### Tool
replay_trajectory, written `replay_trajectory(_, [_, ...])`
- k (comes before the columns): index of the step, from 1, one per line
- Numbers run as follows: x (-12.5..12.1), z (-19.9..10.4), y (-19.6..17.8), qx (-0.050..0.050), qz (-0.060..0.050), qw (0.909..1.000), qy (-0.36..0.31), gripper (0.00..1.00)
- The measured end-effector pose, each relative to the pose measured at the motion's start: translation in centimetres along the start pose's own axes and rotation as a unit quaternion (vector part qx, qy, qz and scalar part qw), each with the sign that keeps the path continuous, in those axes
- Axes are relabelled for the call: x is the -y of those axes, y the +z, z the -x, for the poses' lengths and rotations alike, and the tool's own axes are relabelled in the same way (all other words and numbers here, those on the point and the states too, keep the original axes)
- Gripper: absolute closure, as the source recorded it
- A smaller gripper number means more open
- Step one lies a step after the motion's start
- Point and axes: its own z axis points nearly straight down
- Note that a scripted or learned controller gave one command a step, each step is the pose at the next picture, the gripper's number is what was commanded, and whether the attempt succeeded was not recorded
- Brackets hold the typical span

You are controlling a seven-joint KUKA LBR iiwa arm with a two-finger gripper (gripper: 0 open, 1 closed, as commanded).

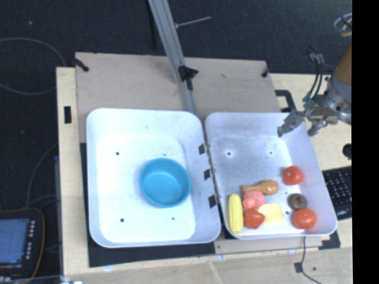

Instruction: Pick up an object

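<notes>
- While the arm (343,81) is reaching in at about three o'clock, the claw (300,124) is hanging over the far right corner of the right bin (249,147) with its two fingers standing apart and nothing between them; I judge this as the approach step, with no pick begun.
- Sitting at about nine o'clock, the left bin (112,129) is holding a blue bowl (164,182) alone.
- Crowding the near end of the right bin, at about five o'clock, the candidates are lying: a corn cob (235,213), a yellow block (272,213), a drumstick (262,187), a pink piece (253,199), three tomatoes (292,175) (304,218) (253,219) and a brown ring (297,201).
- Judging the next move, the claw is needing to travel toward six o'clock and drop; the tomato nearest it is standing free, whereas the cluster's touching pieces and the bin wall are likely crowding the fingers.
</notes>
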Motion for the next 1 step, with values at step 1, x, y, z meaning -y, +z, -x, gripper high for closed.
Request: replay_trajectory(1, [-0.14,1.14,5.69,0.002,-0.003,1.0000,0.002,0.00])
